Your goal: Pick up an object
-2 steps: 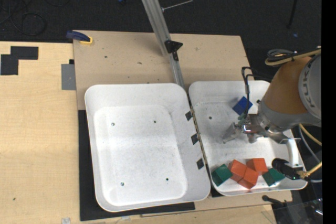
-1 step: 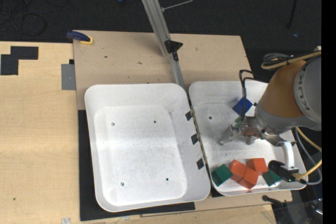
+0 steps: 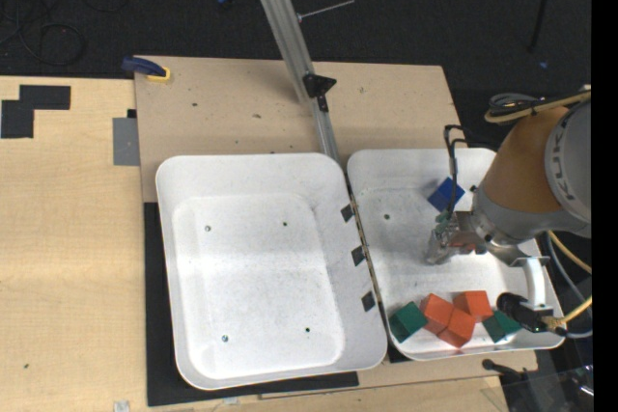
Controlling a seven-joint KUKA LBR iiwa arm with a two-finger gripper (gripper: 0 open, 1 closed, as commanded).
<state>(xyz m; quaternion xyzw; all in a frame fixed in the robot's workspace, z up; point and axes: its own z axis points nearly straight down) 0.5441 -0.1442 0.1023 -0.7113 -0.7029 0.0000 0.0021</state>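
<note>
The grey arm reached in from the right, its gripper [image 3: 440, 246] lowered into the right bin [image 3: 391, 178]; whether it was clenched or released could not be told. A blue block [image 3: 445, 195] lay just beside it, with orange blocks [image 3: 454, 314] and green blocks [image 3: 407, 319] clustered near the bin's front edge.

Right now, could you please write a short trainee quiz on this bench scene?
1. True or false: the blue block lies in the left bin.
2. Which colours are the blocks clustered at the right bin's near edge: A) green and orange, B) yellow and purple?
3. Fill in: the gripper hangs over the ___ bin.

Key: 1 false; 2 A; 3 right.
</note>
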